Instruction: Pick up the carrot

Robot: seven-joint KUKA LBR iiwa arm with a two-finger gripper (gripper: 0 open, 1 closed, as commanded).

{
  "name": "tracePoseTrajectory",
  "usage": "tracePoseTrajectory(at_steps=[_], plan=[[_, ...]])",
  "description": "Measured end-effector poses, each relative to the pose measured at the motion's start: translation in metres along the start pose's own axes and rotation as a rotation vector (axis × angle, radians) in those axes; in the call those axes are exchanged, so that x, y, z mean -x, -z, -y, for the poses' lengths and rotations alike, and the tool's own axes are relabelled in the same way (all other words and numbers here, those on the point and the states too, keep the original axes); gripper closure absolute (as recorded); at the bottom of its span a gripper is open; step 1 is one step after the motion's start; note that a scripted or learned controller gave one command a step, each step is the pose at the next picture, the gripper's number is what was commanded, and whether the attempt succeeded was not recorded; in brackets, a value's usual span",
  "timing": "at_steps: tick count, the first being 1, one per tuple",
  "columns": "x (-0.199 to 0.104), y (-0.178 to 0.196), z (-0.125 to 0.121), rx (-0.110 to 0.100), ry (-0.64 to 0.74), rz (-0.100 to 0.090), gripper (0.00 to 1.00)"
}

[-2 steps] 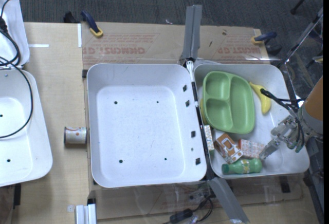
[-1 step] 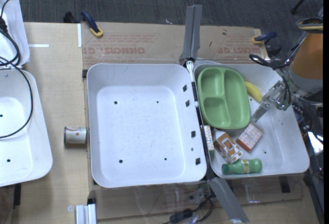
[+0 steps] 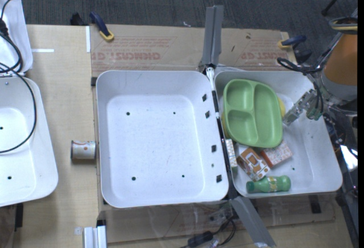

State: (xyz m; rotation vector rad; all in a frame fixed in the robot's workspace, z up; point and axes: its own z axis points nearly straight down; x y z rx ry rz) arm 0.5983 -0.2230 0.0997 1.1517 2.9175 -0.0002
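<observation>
**Jaws hanging over the right bin, grip unreadable**

Jaws at the end of the grey arm (image 3: 340,73) are hanging over the back right part of the right bin (image 3: 311,157), just to the right of a green plate. They are showing as a small metallic cluster seen at a slant, and it is not possible to tell how far apart they are standing or whether anything is sitting between them. The arm is reaching in from the right, with its orange band showing above the wrist.

The carrot is not showing itself clearly anywhere among the things in the bins, so its place cannot be told. A green divided plate (image 3: 253,113) is lying in the back left part of the right bin, taking up much of that bin. A small yellow object (image 3: 282,107) is peeking out from behind the plate's right rim, too hidden to identify.

Nearer the front, two small printed boxes are lying side by side just below the plate: a brown and white one (image 3: 252,162) and a reddish one (image 3: 278,154). A green bottle (image 3: 268,185) is lying on its side close to the front wall.

The left bin (image 3: 153,139) is sitting directly beside the right one, their walls touching. On the wooden tabletop (image 3: 62,99), a short grey can (image 3: 83,150) is lying just left of the left bin.
</observation>
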Motion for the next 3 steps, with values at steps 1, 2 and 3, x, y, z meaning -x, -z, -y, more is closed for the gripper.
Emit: tracePoseTrajectory(at_steps=[1, 2, 3], plan=[[-0.011, 0.058, 0.009, 0.0, 0.197, -0.003, 1.0], [0.038, 0.043, -0.037, 0.0, 0.223, -0.003, 1.0], [0.039, 0.051, -0.038, 0.003, 0.222, 0.001, 1.0]])
